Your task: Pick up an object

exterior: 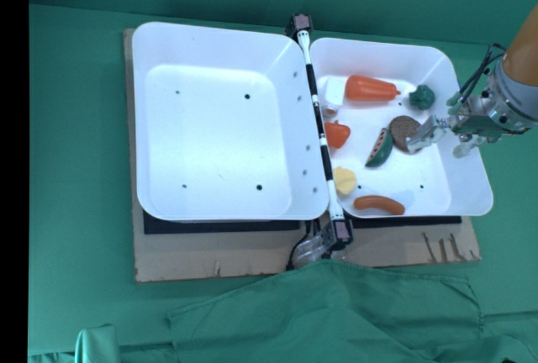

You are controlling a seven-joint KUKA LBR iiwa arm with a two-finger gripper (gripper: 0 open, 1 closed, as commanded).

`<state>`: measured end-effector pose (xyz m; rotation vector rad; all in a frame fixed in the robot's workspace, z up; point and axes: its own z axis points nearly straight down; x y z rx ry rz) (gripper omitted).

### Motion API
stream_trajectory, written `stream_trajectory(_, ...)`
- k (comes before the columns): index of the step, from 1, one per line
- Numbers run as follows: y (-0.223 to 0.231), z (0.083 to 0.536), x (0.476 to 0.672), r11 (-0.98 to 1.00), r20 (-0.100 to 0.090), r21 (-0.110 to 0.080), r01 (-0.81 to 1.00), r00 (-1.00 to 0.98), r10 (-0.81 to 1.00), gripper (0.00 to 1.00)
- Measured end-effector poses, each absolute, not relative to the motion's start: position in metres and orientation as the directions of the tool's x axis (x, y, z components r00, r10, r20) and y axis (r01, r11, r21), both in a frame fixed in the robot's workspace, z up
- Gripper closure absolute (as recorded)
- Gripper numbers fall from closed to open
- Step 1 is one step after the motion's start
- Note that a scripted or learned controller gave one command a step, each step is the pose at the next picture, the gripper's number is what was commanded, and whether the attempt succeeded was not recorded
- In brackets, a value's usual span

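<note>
We find the pincer (pixel 440 134) over the right bin (pixel 471 193), close to that bin's right wall and about midway along it. Its fingers stand apart and nothing lies between them — one finger reaches left toward the toys, the other hangs nearer the wall.

The nearest thing is a brown round piece (pixel 403 131), just beside the left fingertip; whether the two touch we cannot tell. It lies to the camera's left of the pincer. Against it, further left, sits a watermelon slice (pixel 379 149), its long axis running on a slant from the bin's middle toward the near edge.

Further out, toward the bin's far edge, an orange carrot (pixel 371 88) lies with its long axis roughly parallel to that edge, the narrow end pointing right toward a small green piece (pixel 422 97). Along the near edge a sausage (pixel 379 204) lies parallel to that edge. By the divider side we note a red piece (pixel 336 134) and a yellow piece (pixel 345 181).

In our judgement the brown round piece is the likeliest target — a short shift left and a descent would set the open fingers either side of it.
</note>
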<state>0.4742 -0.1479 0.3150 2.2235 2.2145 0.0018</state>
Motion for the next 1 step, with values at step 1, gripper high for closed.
stream_trajectory(1,-0.1479,0.3150,0.4742,-0.004,-0.002,0.003,1.000,0.004,1.000,0.00)
